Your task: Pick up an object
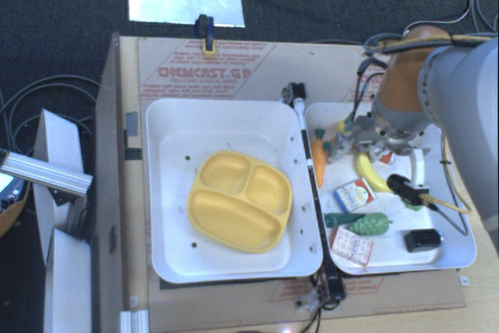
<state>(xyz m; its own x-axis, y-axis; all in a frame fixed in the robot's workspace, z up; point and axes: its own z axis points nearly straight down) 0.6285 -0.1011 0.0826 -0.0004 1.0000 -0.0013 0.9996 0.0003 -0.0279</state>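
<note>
My gripper [348, 143] is down in the far part of the right bin [456, 249], under the grey arm with its orange band. An orange carrot [319, 158] lies just left of it along the bin's left wall. A yellow banana [369, 172] lies just right of and nearer than the gripper. Nearer the front are a small red and white carton [354, 195], a green cucumber-like toy [360, 223], a red and white packet [352, 246] and a black block [423, 239]. Whether anything is between the fingers is hidden.
The left bin [168, 168] holds a yellow divided plate [240, 200]. A raised divider [310, 175] runs between the two bins. The arm covers the right bin's far right corner. Cardboard lies beyond the bins.
</note>
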